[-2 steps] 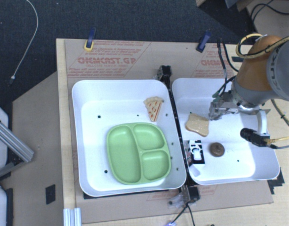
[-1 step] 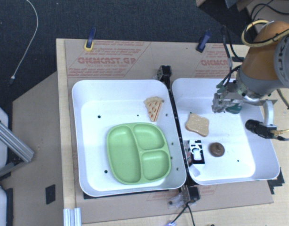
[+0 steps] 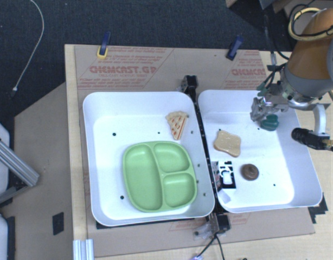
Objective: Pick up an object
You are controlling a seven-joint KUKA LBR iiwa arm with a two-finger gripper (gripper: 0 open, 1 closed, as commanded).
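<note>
My gripper (image 3: 262,111) hangs over the far part of the right bin (image 3: 296,196), below the arm's orange band. A small teal object (image 3: 270,123) shows right at the gripper's lower edge, partly covered by it. Whether the object sits on the bin floor or is lifted I cannot tell. A slice of toast (image 3: 227,143) lies in the right bin's left half. A brown round piece like a doughnut (image 3: 250,171) lies nearer the front.
The left bin (image 3: 96,145) holds a green divided plate (image 3: 159,175) and a waffle-like wedge (image 3: 177,124) near its far right corner. A black-and-white tag (image 3: 225,174) sits on the divider between the bins. Two clamps hold the board's far edge.
</note>
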